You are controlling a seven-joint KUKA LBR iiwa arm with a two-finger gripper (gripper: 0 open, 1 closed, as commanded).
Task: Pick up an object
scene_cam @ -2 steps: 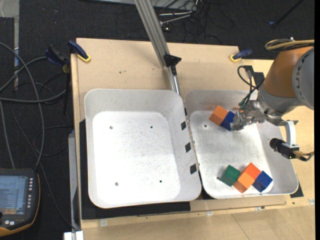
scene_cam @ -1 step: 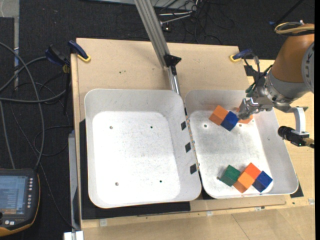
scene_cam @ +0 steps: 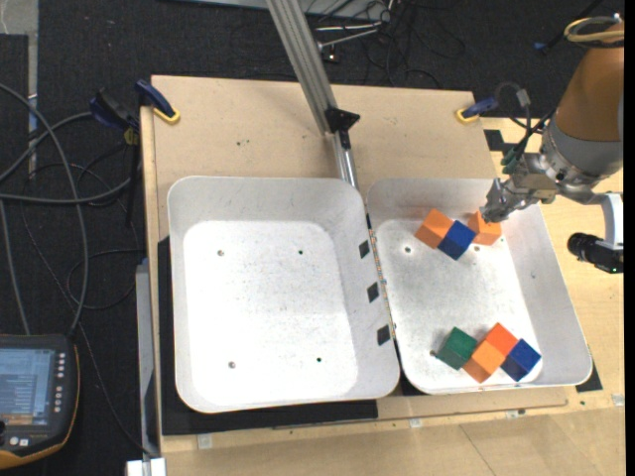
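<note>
The gripper [scene_cam: 493,212] is seen directly over an orange block [scene_cam: 485,229], a blue block [scene_cam: 457,238] lying just left; its finger spacing cannot be told

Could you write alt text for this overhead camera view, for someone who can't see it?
A grey and orange robot arm reaches in from the right, its tool down at an orange block near the far edge of the right white bin. Beside that block lie a blue and another orange block; green, orange and blue blocks cluster at the near edge. The left white bin sits alongside.
</note>
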